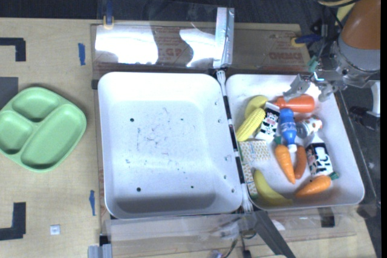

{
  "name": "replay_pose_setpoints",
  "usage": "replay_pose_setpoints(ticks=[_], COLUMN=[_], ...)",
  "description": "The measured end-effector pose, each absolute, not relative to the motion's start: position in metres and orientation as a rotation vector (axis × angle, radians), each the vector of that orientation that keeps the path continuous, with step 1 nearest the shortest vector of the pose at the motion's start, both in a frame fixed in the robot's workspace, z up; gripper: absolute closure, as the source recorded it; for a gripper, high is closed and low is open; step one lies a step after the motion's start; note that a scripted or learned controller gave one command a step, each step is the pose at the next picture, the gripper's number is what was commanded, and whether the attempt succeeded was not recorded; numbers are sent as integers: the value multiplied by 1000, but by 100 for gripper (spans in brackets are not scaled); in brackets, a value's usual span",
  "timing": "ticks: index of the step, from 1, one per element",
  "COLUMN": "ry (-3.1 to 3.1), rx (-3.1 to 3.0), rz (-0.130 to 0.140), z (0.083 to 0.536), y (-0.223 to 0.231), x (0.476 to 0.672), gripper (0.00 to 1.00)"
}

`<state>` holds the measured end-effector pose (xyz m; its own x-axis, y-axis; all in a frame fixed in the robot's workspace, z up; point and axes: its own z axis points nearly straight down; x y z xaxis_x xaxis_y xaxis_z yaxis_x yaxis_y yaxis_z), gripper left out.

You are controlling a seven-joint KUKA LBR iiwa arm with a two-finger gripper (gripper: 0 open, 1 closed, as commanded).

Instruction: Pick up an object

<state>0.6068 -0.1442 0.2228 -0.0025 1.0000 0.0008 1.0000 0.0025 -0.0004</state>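
Observation:
The right bin (349, 154) holds a pile of toy food. An orange sausage-like piece (297, 104) lies at its far end, with a blue bottle (286, 125) just in front of it. A corn cob (250, 124), a banana (266, 188), three carrots (284, 162) and two black-and-white cartons (318, 158) fill the rest. My gripper (312, 89) hangs at the bin's far right, just above the orange piece. Its fingers (295, 86) are spread apart with nothing between them.
The left bin (121, 93) sits beside the right one, with a ridge between them. A green divided plate (40, 128) rests on the bench at the far left. A clear plastic sheet with a foil strip (222, 38) stands behind the bins. Cables hang at the upper right.

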Motion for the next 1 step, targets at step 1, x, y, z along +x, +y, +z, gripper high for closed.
replay_pose_setpoints(ticks=[1], ry=[-2269], rx=[-2180], rz=[-4], z=[106], y=[-169], x=[543], gripper=[0])
